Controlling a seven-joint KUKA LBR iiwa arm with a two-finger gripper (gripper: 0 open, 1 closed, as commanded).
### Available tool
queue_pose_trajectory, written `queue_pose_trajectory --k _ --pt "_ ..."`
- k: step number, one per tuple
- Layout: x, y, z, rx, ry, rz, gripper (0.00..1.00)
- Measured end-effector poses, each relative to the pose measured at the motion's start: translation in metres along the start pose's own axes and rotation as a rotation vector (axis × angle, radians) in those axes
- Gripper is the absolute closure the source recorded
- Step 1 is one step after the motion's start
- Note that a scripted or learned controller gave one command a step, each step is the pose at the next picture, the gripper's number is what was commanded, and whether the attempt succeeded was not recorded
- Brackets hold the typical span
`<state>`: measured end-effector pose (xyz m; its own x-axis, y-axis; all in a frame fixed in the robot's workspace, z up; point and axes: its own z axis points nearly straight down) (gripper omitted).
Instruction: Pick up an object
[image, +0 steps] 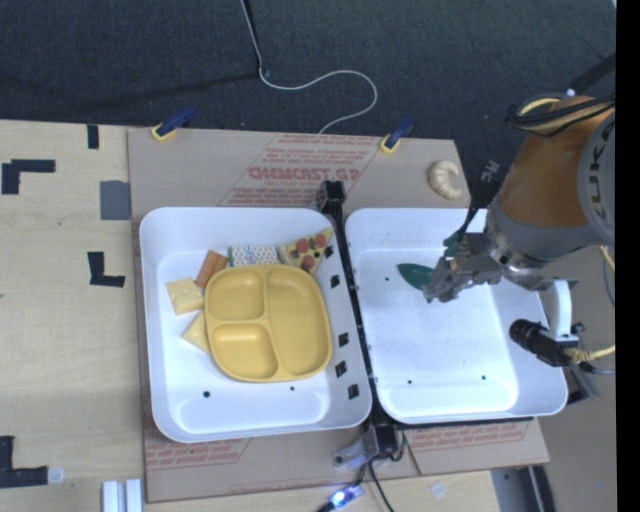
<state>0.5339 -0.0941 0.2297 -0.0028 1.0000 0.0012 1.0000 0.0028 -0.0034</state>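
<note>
The arm reaches in from three o'clock and the gripper (440, 285) is low over the right bin (450, 390), at about ten o'clock of that bin's floor. Right at its tip lies a green piece (412, 272), flat and dark, pointing off toward nine o'clock. Piece and tip look to be touching, but whether the thing is actually pinched I cannot tell; the gripper's own bulk hides that.

Here is the worry. That green piece looks thin and lies flush on the white floor, so a grab from above could skate off its edge or just nudge it toward the divider (345, 290). If the hold is only on one corner, I'd expect it to droop and drop as soon as the arm lifts.

Over in the left bin (165, 400), the yellow plate (268, 322) sits dead centre with cards (190, 295) tucked under its rim from nine round to one o'clock, well apart from the gripper. A tan lump (447, 178) rests on the cardboard at twelve o'clock of the right bin.
</note>
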Motion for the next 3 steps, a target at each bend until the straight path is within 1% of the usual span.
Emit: queue_pose_trajectory --k 1,2,3 --pt "0.010 0.002 0.013 0.001 -0.001 0.001 1.00" --pt "0.011 0.005 -0.002 -0.003 -0.001 0.001 1.00" --pt "0.004 0.000 -0.001 -0.001 -0.001 0.001 1.00"
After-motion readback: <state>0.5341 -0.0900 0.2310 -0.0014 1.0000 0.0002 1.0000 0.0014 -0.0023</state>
